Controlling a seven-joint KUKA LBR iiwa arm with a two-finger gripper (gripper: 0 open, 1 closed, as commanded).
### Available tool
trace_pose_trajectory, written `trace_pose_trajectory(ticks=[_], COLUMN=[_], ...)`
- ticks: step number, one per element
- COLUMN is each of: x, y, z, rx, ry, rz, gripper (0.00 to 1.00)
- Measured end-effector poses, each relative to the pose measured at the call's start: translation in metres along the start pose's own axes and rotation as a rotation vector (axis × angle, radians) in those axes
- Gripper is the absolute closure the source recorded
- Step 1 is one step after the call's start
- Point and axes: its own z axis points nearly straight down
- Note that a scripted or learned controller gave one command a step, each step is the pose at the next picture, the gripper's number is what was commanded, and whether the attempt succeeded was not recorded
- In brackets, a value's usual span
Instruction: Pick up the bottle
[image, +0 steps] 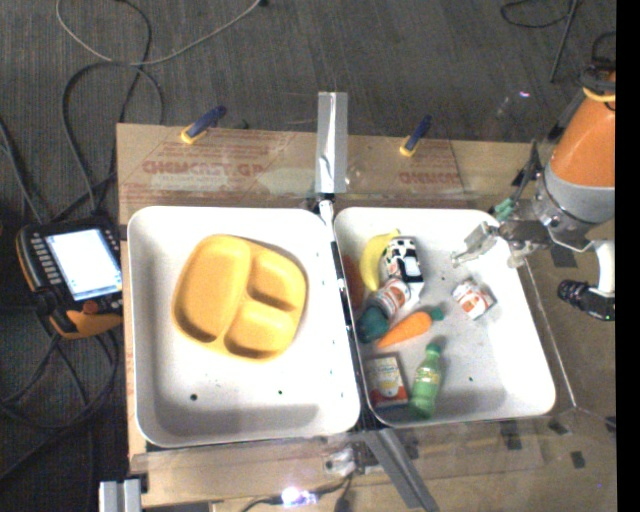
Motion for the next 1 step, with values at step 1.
trace_pose_trajectory(ticks=[1], x=[0.0247], y=[0.0062], z=[0.0254], rx=[-0.001], ry=[-0.001], rz=[-0.313], gripper=[0.00])
